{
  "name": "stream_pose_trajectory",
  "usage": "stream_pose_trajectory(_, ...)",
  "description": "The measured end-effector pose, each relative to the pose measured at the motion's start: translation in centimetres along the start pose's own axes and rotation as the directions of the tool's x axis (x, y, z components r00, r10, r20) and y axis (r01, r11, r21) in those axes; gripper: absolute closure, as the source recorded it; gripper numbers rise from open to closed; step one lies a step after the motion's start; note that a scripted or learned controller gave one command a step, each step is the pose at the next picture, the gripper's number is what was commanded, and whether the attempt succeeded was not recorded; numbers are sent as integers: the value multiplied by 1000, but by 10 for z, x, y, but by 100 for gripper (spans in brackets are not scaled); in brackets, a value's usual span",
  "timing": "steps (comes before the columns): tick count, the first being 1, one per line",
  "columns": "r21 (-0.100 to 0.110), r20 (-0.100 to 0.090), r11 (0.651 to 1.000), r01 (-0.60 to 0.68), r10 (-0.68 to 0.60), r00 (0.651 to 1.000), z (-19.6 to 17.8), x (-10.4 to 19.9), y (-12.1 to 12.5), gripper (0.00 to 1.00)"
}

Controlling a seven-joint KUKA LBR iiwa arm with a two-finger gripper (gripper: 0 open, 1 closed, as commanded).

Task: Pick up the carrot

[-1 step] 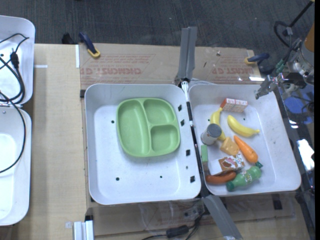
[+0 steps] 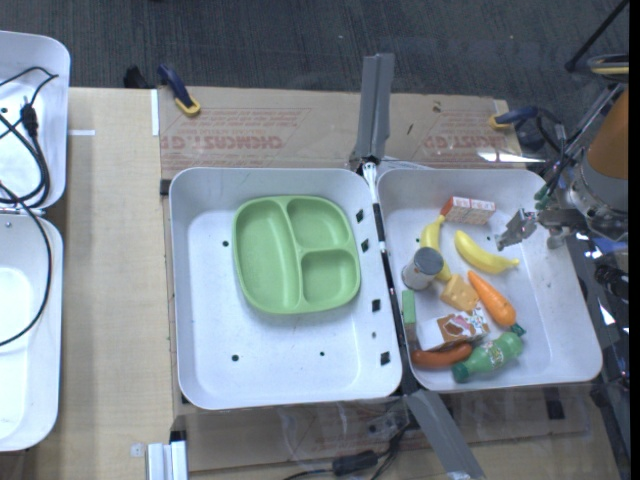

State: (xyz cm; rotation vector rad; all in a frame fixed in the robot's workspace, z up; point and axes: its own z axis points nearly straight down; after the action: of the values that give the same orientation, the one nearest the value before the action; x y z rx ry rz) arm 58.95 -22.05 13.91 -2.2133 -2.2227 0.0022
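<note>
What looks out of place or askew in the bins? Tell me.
Nothing looks spilled or damaged. The toys lie jumbled in the right bin, the carrot slanted among them. The green plate sits slightly turned in the left bin.

Even, bright overhead light, soft shadows, faint glare, perhaps slightly blurred edges.

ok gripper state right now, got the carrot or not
Gripper: over the right bin, nothing between its fingers; open or shut cannot be told. The carrot lies in the bin, apart from it.
</note>
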Motion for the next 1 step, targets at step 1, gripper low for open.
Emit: stream_pose_trajectory(1, -1, -8, 968, 250, -250, 968, 49, 5, -75, 0)
